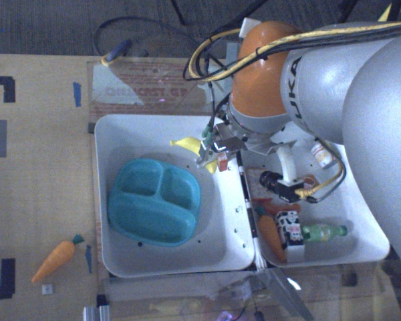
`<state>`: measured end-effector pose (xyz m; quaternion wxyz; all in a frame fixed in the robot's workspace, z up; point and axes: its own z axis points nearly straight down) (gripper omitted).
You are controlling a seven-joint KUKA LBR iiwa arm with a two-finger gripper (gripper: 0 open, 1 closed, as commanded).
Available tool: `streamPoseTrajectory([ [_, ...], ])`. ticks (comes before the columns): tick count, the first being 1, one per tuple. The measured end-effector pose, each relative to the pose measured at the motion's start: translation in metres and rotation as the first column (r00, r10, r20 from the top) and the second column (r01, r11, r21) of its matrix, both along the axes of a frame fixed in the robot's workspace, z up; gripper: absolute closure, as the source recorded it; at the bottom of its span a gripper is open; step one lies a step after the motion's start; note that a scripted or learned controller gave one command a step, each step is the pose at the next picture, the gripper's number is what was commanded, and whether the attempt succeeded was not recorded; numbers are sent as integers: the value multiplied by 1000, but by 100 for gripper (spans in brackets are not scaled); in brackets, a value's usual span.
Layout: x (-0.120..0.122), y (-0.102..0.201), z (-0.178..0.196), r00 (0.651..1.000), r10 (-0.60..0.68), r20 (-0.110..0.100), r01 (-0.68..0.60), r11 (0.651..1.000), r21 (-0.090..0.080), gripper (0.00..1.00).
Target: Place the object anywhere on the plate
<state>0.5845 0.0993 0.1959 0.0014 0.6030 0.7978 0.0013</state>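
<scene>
I note the gripper (pixel 212 154) over the left bin (pixel 113 134), fingers pinching a yellow banana (pixel 186 144). The blue plate (pixel 157 202) lies down-left of it, near; I must carry that way.

The arm (pixel 347 65) looks like smooth grey metal or hard plastic, a bit shiny, with a glossy orange band (pixel 264 59). The gripper (pixel 215 149) looks like dull metal. Just left of it, a yellow thing (pixel 186 144) looks like smooth plastic. Below and left of the gripper, the blue plate (pixel 155 201) looks like matt plastic, smooth all over. The white bin (pixel 120 129) around it is smooth plastic too, with a soft shine. Right and below the gripper, a green bottle (pixel 325 231) looks shiny and see-through. Far to the lower left, a carrot (pixel 53 259) looks like smooth plastic. The bench (pixel 40 179) looks like pale, matt wood.
</scene>
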Motion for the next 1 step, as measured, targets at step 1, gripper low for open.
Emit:
streamPoseTrajectory([
  [1, 0, 0, 0, 1000, 0, 0, 0, 1000, 0, 0],
])
